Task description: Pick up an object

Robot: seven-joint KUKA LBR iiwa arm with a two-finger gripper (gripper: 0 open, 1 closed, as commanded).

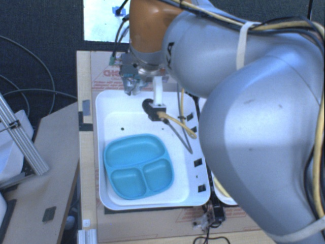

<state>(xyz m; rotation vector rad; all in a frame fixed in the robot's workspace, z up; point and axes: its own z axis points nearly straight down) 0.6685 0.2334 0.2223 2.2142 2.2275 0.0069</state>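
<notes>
Blue divided plate (137, 164) lies flat in the lower half of the white bin (119, 115), at lower centre of the frame, its three compartments facing up; the end effector (133, 84) hangs over the bin's upper left rim, well apart from the plate; how far it is open, or whether it grips anything, cannot be told; the grey arm (238, 85) covers the frame's right side.

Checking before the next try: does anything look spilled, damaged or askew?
Nothing spilled or damaged. The blue divided plate lies in the left bin, turned slightly askew to its walls. The gripper hangs at that bin's far rim, apart from the plate.
</notes>
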